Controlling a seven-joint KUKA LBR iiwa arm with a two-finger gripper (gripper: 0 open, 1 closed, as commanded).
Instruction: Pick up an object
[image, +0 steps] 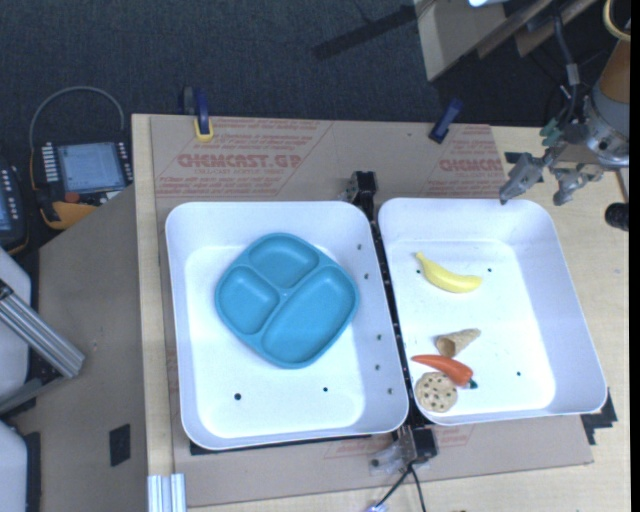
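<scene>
In the camera view, the gripper is hovering with its fingers spread apart and holding nothing, above the far right corner of the right bin. A banana, an ice cream cone, a red chili pepper and a cookie are lying in that bin. A blue divided plate is sitting in the left bin.

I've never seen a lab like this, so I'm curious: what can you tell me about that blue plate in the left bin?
The blue plate is a rounded, smooth, plastic-looking tray moulded into three compartments, two smaller ones toward the back and one larger in front. It lies flat, turned at an angle, on the floor of the left white bin, near its middle. Its compartments hold nothing, and nothing else touches it.
</scene>
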